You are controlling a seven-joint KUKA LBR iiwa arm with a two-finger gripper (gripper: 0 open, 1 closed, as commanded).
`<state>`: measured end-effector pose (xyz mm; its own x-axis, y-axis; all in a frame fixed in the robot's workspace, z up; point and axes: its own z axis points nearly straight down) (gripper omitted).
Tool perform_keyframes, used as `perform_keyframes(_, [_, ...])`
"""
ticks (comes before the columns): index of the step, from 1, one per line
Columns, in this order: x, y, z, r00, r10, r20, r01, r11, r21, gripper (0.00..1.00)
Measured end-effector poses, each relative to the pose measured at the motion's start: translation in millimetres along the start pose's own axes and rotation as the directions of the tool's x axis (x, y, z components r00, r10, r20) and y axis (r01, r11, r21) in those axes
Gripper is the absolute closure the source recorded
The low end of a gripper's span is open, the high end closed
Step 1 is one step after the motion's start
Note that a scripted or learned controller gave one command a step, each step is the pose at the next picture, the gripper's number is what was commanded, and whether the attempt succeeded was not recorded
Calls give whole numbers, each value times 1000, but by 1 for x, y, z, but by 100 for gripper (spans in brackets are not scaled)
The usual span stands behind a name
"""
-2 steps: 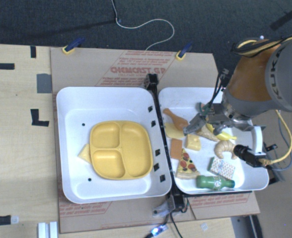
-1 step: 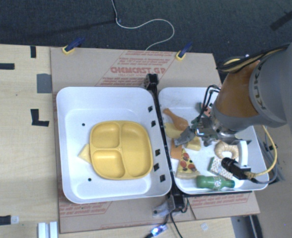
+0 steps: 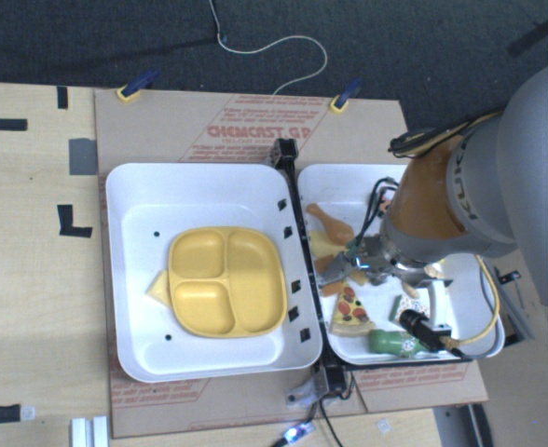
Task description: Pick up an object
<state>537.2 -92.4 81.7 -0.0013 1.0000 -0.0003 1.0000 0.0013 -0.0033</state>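
Yellow plastic dominated the left bin (image 3: pixel 130 250), where a divided plate (image 3: pixel 227 281) sat in the middle of the floor with a pale wedge-shaped piece (image 3: pixel 157 288) poking out from under its left edge. The grey arm (image 3: pixel 484 194), orange band above its wrist, reached in from the right and hung over the right bin (image 3: pixel 344 182), where the toy food was gathered. The gripper (image 3: pixel 363 261) sat low against that bin's left half, close to the divider; whether its claw was open or closed could not be told from this angle, and nothing could be seen held in it.

Several candidates lay within reach. A tan, drumstick-like piece (image 3: pixel 327 222) lay just up and left of the gripper, its long axis running diagonally from upper left to lower right. A pizza slice (image 3: pixel 350 311) lay just below the gripper, towards the near edge of the bin. A green vegetable-shaped toy (image 3: pixel 391 344) lay further along the near wall, its length roughly parallel to that wall. Brownish pieces right beside the gripper were too jumbled to name.

By the look of it, the pieces crowded at the tool were the likeliest target, though the pick appeared not yet made.
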Motion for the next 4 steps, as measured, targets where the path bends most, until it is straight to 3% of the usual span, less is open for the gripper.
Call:
perform_keyframes(1, [0,0,-13,1000,-1,0,1,1000,-1,100])
perform_keyframes(3, [-9,11,-112,1000,-1,0,1,1000,-5,100])
perform_keyframes(4, [-8,11,-144,1000,-1,0,1,1000,-4,100])
